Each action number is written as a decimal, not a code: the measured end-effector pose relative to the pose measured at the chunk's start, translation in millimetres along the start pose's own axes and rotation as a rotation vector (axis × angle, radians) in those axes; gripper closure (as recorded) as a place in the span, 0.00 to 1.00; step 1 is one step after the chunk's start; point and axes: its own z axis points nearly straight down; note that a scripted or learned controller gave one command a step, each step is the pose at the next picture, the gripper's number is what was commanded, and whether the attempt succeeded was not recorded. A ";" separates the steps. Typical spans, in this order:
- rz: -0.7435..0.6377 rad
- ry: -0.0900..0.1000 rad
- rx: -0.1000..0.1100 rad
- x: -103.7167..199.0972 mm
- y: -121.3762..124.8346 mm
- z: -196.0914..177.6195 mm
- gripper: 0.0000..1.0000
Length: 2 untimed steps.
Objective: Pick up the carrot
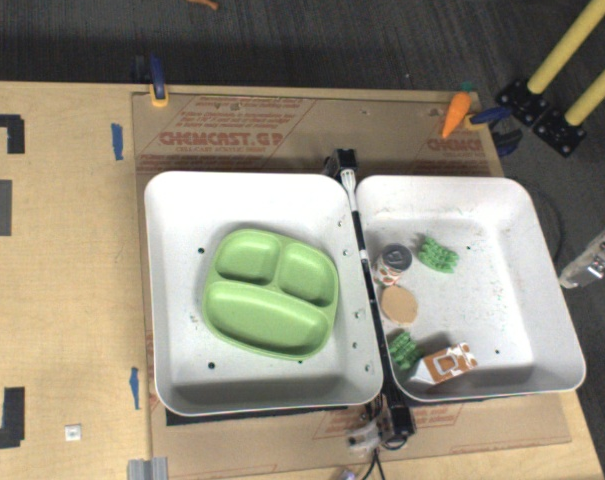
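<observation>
We are seeing the carrot (pixel 456 114) lying outside both bins, on the cardboard sheet (pixel 232 133) behind the right bin's (pixel 522 203) far rim, tilted, with its green top just beside a blue clamp (pixel 487 116). Bare cardboard is lying open to its left. The gripper (pixel 588 266) is showing as a pale sliver at the right edge, just off that bin's right rim and well apart from the carrot. We cannot tell how its jaws are standing. The green plate (pixel 270 293) is sitting in the left bin (pixel 172 268).

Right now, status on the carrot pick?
Claw at the right edge, outside right bin. Carrot on the board behind that bin, by a blue clamp, untouched. Nothing over it.
</observation>
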 end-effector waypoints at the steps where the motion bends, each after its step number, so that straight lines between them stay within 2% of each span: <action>1: -0.160 0.001 0.000 93.3 90.1 5.2 1.00; 2: -0.323 -0.004 -0.001 35.0 31.4 13.5 1.00</action>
